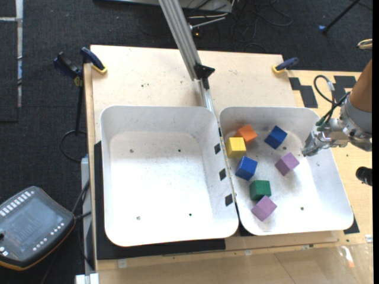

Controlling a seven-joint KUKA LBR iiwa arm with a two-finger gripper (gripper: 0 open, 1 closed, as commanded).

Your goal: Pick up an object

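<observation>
Blocks first: seven little cubes, all sitting in the right bin (331, 176). That's two blue ones (276, 137) (246, 168), two purple ones (287, 163) (264, 207), plus one orange (247, 134), one yellow (236, 146) and one green (260, 189). The orange and yellow ones touch each other near the bin's left wall. The left bin (112, 158) has just dark specks on its floor. Two bins total, side by side on the bench (148, 76).

The arm (362, 102) comes in from the right edge, angled down and to the left, with the gripper (309, 150) low over the right bin's right side, near the upper purple cube but not touching it. Nothing sits between its fingers, and honestly I can't tell if they're spread or closed, too small and blurry.

No readable writing anywhere.
</observation>
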